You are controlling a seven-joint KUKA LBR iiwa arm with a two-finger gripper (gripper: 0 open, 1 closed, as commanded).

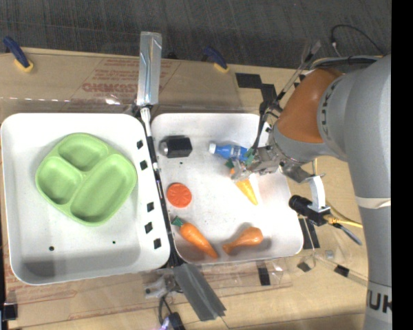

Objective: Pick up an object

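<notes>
One pincer (251, 165), grip state unclear, hangs just above the yellow cone (248, 190), apparently its long axis running down-right.

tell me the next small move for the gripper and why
Probably a short straight descent. The gripper sits at the right bin's right side, over the yellow cone and beside the blue bottle, with nothing visibly held. Dropping onto the cone seems the nearest pick.

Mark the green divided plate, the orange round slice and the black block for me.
green divided plate (87, 177): camera view, on the ridge between its compartments, left bin.
orange round slice (179, 194): camera view, middle of its flat top face, right bin.
black block (176, 146): camera view, centre of its top, right bin.
</notes>
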